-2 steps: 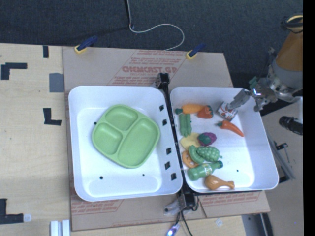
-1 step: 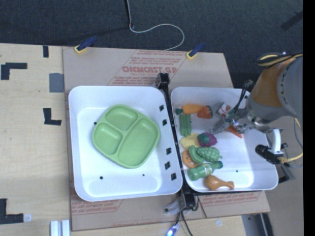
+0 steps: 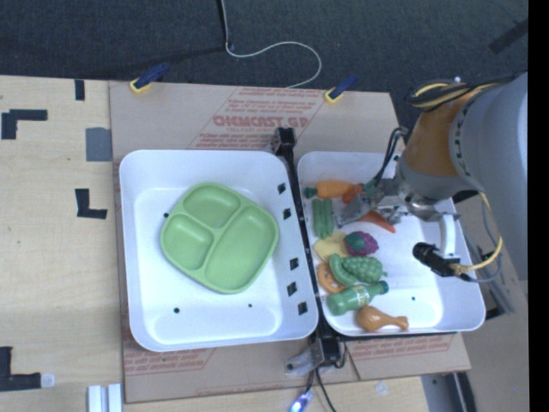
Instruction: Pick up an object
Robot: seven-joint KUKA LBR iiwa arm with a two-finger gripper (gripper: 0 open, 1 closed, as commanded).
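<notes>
Dark carpet runs behind the pale wooden worktop (image 3: 51, 256), where a sheet of brown printed cardboard (image 3: 257, 118) underlies two shallow white bins. Down in the right white bin (image 3: 463, 307), the metal two-finger jaws (image 3: 364, 202) sit low near the bin's far left corner, just beside an orange toy carrot (image 3: 333, 189) and a red toy pepper (image 3: 379, 221); whether they are parted or closed I cannot tell, and nothing is visibly held. The grey arm with its orange band (image 3: 429, 140) reaches in from the right, bent steeply down over the bin.

Near the jaws lie a green toy cucumber (image 3: 322, 217), a purple toy vegetable (image 3: 361, 244), a bumpy green toy (image 3: 356, 270), a green toy bottle (image 3: 353, 298) and a brown toy drumstick (image 3: 381, 319). Across the divider, the left white bin (image 3: 146, 316) holds a light green three-compartment plastic plate (image 3: 220, 238).
</notes>
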